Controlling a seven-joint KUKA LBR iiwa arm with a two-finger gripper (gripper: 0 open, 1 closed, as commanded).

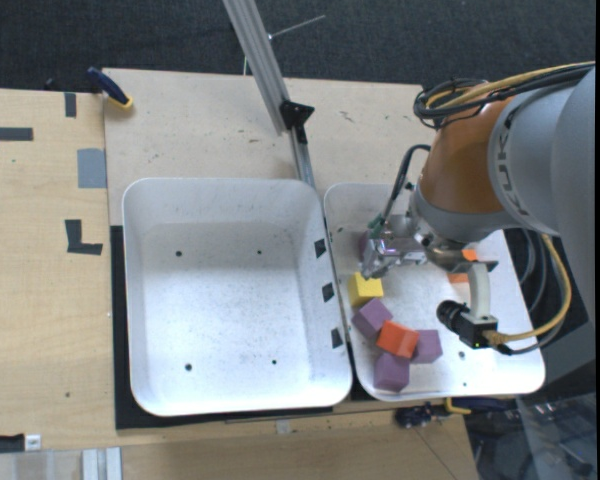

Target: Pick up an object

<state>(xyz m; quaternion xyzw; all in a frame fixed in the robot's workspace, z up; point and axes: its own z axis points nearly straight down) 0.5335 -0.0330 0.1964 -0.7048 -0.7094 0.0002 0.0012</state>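
Note:
My gripper (378,260) hangs low in the right bin (500,368), at its left side, right above a yellow block (367,288). The fingers point down toward the block's top edge; the wrist hides the gap between them. Below the yellow block lie a purple block (372,317), an orange block (399,341), a second purple block (428,346) and a third purple one (391,372), all bunched together. A small orange piece (467,256) peeks out beside the wrist.
The left bin (140,268) stands beside the right one, their rims meeting near the gripper. A metal pole (262,58) slants in from the top. A black cable plug (462,320) hangs off the arm over the right bin.

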